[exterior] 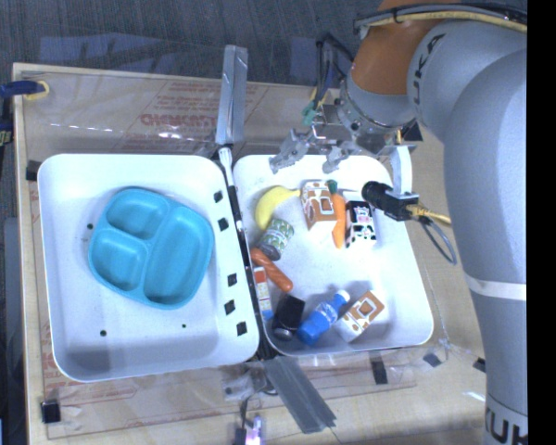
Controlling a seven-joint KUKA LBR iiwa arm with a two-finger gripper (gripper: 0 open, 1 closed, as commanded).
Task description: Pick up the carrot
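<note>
Bench (120,109) bearing two white bins (65,184)

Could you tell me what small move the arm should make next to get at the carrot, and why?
Probably a short shift toward the near side of the right bin, then down. The gripper hovers open at the bin's far edge with nothing between its fingers, while the carrot lies nearer, wedged between two small cartons.

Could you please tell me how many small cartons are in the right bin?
3: one carton beside the carrot, one black-and-white right of it, one near the front. Others may be hidden.
</note>
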